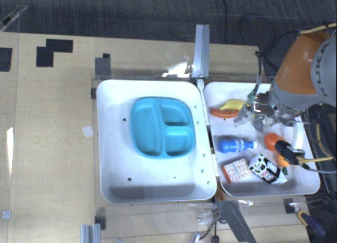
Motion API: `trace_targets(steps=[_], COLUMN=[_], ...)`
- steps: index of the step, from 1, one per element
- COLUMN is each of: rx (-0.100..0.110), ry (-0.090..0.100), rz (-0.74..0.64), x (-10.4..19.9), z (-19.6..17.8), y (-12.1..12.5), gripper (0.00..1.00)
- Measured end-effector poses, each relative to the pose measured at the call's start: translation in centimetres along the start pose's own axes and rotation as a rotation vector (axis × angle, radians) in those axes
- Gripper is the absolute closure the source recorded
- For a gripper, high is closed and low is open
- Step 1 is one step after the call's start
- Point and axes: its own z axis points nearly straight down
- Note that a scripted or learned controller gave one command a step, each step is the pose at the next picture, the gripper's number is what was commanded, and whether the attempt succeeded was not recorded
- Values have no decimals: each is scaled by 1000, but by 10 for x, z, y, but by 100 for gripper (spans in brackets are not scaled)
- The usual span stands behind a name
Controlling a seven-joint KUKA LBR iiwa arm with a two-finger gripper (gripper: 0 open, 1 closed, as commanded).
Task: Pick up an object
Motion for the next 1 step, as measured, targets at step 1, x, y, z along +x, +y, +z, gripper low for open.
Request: trace_targets(steps=[1], rx=[-5], ry=[0], rz=[-118], x=[14], z=[-10], y=[34], gripper=[0])
